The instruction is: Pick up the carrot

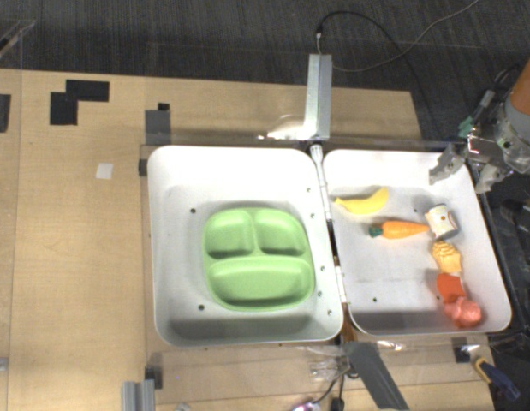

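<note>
An orange carrot [401,229] with a green top lies on its side in the right bin [393,289], near the middle, its green end pointing left. My gripper [454,160] hangs over the bin's far right corner, up and to the right of the carrot and well apart from it. Nothing shows in its grasp. The arm reaches in from the right edge, grey with its orange band [527,86] above the wrist.
A yellow banana [364,201] lies just above the carrot. A small white block [442,221], a yellow piece [447,256], a red piece [450,286] and a pink one [466,312] line the right wall. The left bin [175,195] holds a green divided plate [258,258].
</note>
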You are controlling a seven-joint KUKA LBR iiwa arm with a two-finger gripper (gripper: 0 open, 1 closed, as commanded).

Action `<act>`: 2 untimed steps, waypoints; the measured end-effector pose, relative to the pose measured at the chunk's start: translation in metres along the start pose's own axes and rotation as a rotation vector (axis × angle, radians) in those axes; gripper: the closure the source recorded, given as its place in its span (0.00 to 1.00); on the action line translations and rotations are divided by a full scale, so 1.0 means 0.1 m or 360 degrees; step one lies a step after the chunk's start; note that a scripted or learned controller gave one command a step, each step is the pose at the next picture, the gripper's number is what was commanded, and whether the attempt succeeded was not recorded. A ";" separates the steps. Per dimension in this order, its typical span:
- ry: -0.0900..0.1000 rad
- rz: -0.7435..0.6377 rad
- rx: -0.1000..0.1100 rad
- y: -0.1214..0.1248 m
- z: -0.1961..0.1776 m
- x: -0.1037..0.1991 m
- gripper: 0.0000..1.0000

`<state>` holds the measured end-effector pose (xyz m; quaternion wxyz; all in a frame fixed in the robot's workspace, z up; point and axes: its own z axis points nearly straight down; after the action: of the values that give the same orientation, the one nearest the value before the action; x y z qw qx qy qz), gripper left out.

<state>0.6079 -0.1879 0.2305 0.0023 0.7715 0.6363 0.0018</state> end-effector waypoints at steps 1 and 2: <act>0.0003 -0.0305 0.0005 -0.65 1.32 0.15 0.00; 0.0004 -0.0017 -0.0010 -0.20 1.41 0.57 0.00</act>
<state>0.6003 -0.1283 0.0892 0.0040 0.7681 0.6404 0.0047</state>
